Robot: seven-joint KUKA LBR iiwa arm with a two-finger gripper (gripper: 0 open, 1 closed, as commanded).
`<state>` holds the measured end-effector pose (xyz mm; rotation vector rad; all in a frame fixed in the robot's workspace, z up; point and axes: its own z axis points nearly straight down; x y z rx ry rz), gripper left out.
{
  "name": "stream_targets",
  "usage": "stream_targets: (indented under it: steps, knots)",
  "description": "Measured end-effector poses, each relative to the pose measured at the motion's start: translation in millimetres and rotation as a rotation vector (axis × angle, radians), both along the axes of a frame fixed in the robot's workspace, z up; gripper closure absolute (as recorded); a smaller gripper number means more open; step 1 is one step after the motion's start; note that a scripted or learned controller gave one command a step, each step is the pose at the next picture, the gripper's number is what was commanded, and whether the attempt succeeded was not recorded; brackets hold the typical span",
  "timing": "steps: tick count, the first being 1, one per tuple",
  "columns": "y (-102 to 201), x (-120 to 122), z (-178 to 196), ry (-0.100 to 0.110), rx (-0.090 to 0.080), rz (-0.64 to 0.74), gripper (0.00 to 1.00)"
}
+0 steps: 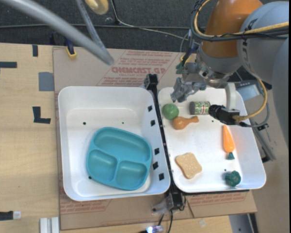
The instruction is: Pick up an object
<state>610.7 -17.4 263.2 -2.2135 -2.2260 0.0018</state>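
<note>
Far left: bare wooden surface (19, 130) with dark tape marks. Next, left bin (68, 101), holding a blue divided tray (119, 158) toward its lower middle. Past the black divider, right bin (247, 178), carrying every candidate for the pick: green round item (170, 111) at its upper left, orange drumstick-shaped piece (184, 122) touching or just beside it, small can (201, 108) lying on its side a little to the right, toast slice (188, 165) lower centre, carrot (228, 140) at right, dark green floret (232, 178) in the lower right corner.

Above the upper left of that bin, tool (180, 95), hanging from the grey and orange arm (233, 18) at upper right. Finger tips pointing down, close over the green round item; nothing visible between them. Width of the opening too blurred and shadowed to judge.

Step in hand, by the look of it: approach, with the descent not yet finished. Likely target: the green round item, the closest thing beneath. Next move probably calls for a straight drop with fingers straddling it, clear of the divider at left and the drumstick piece at right, then a close and a lift.
</note>
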Motion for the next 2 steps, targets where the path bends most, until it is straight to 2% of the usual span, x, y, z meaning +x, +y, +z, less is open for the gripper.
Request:
stream_targets:
  steps: [1,2]
  knots:
    - [57.3,-22.7,-5.3,0.001,0.000,0.001,1.00]
    - [98.8,-51.3,-24.9,0.003,-0.001,-0.001,1.00]
